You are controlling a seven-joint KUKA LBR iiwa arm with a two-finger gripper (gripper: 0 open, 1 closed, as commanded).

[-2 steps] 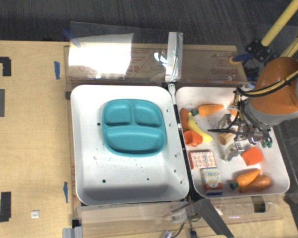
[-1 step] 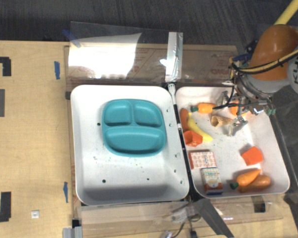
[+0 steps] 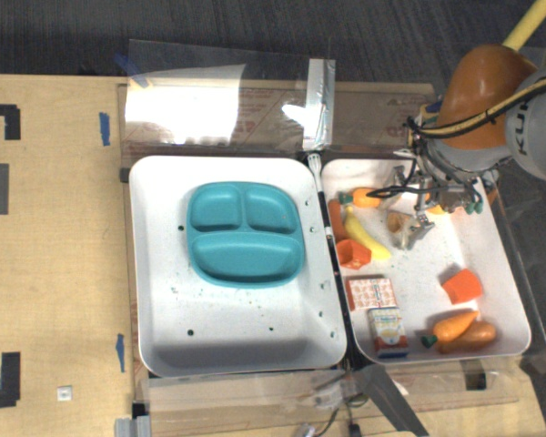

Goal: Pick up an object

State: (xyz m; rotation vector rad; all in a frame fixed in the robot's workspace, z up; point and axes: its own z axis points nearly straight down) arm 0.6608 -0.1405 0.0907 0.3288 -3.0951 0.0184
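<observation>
My gripper [image 3: 417, 224] hangs low over the far part of the right bin [image 3: 505, 271], below the grey wrist and its orange band. A small beige piece [image 3: 397, 220] lies right at its tip; whether it is gripped is unclear. Just left of it lie a small carrot [image 3: 364, 198] and a yellow banana [image 3: 365, 236], with an orange cup [image 3: 353, 254] below them. Toward the front are a red-and-white box [image 3: 371, 291], a small carton [image 3: 387, 328], an orange block [image 3: 462, 286] and a larger carrot [image 3: 453, 324] against a brown item [image 3: 480, 336].
The left bin [image 3: 155, 271] holds a teal divided plate [image 3: 246, 232]. A clear plastic sheet [image 3: 218, 107] and a metal strip [image 3: 319, 103] stand behind the bins. Wooden bench surface [image 3: 45, 271] stretches to the left.
</observation>
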